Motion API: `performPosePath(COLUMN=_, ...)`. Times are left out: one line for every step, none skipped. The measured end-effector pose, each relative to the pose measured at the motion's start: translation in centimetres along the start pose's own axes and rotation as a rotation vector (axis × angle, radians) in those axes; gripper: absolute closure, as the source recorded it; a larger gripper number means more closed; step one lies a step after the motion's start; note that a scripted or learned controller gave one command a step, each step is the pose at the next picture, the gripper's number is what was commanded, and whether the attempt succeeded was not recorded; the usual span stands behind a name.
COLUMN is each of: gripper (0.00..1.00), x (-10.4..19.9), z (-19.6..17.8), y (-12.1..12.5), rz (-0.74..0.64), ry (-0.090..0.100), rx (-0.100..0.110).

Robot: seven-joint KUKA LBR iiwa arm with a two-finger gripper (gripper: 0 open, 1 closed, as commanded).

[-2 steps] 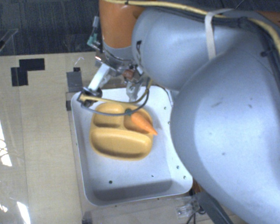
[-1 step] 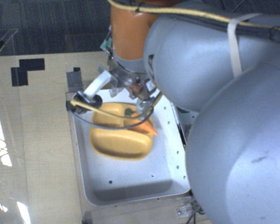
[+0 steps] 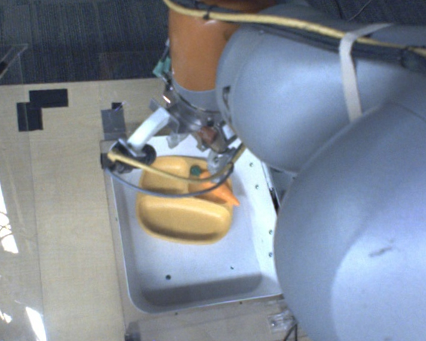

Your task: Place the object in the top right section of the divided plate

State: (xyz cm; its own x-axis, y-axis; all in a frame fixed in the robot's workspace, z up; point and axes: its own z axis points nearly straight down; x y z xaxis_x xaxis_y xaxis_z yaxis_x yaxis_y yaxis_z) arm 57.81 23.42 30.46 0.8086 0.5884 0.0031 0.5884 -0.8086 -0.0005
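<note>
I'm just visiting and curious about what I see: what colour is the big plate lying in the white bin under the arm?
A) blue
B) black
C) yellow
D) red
C: the divided plate lying in the white bin below the gripper is clearly yellow, with a small orange object at its right edge.

No legible text, labels, brands or nos. anywhere; closest thing to a sign: black L-shaped marking [image 3: 40, 106] on wooden bench top [image 3: 47, 244], no letters in it; arm casing [image 3: 328, 116] plain grey, unmarked; white bin [image 3: 194, 281] unmarked too.
</note>
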Motion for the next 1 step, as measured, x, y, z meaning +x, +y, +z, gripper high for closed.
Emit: performPosePath(gripper=0.0, x=-1.2, z=-0.71, y=-0.88, rz=-0.01, ry=0.0, rx=0.001)
